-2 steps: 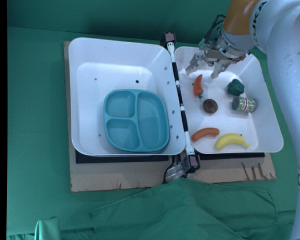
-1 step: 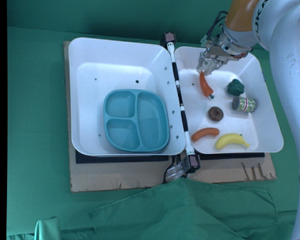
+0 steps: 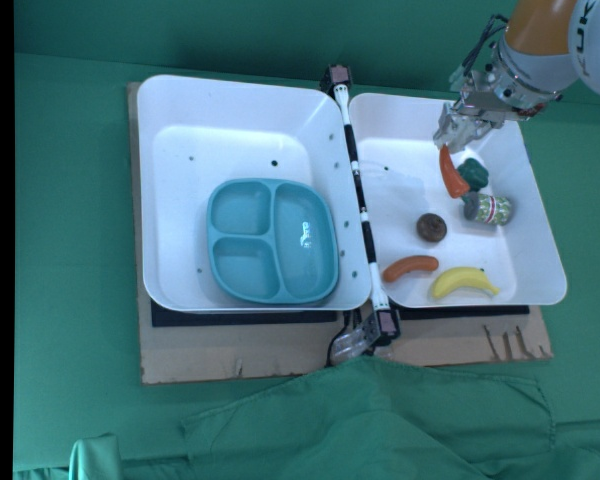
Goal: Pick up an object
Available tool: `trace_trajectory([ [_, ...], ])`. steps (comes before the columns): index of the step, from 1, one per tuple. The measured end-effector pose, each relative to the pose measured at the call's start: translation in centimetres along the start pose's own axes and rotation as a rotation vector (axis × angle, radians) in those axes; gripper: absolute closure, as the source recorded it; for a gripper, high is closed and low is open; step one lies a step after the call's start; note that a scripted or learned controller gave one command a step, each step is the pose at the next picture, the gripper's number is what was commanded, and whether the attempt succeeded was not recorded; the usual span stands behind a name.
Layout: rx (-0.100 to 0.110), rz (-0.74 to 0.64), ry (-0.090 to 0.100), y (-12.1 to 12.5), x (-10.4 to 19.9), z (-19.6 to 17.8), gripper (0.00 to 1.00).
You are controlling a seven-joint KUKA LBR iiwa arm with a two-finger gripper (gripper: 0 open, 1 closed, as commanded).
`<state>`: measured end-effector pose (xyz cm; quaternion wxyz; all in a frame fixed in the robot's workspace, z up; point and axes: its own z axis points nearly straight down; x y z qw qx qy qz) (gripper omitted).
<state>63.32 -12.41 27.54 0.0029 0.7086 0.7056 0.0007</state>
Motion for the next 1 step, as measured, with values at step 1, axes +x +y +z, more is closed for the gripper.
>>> trace_trajectory([
  [1, 0.000, 0.000, -0.001, -0.64, -5.43, -5.13, 1.00],
])
